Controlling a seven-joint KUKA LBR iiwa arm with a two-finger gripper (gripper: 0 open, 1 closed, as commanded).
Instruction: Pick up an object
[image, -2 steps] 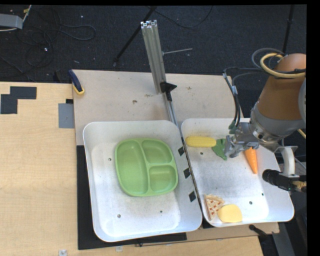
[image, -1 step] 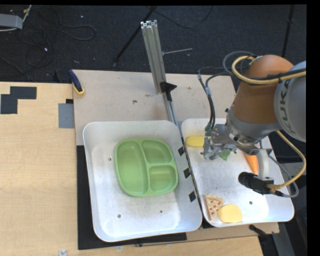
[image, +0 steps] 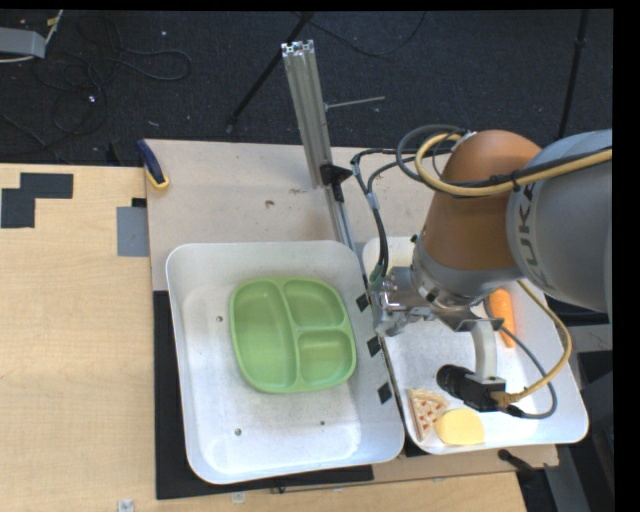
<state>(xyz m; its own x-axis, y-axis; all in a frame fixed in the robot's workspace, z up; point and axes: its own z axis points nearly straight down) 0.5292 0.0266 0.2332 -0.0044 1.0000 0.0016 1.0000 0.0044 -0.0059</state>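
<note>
Camera view from above: the arm (image: 480, 220) hangs over the right bin (image: 548, 418), its bulk covering most of the bin's far half. The hand (image: 400, 305) sits low at that bin's left wall; whether it is apart or together I cannot tell, and nothing shows clamped in it. Three small things lie in the right bin. An orange, elongated piece (image: 505, 312) shows partly by the bin's right side, beside the arm. A pale yellow, rounded piece (image: 460, 428) rests at the bin's near edge, touching a tan wedge with a red grid pattern (image: 427, 408) on its left. Left of the right bin, a green divided plate (image: 262, 330) lies in the left bin (image: 200, 400).
</note>
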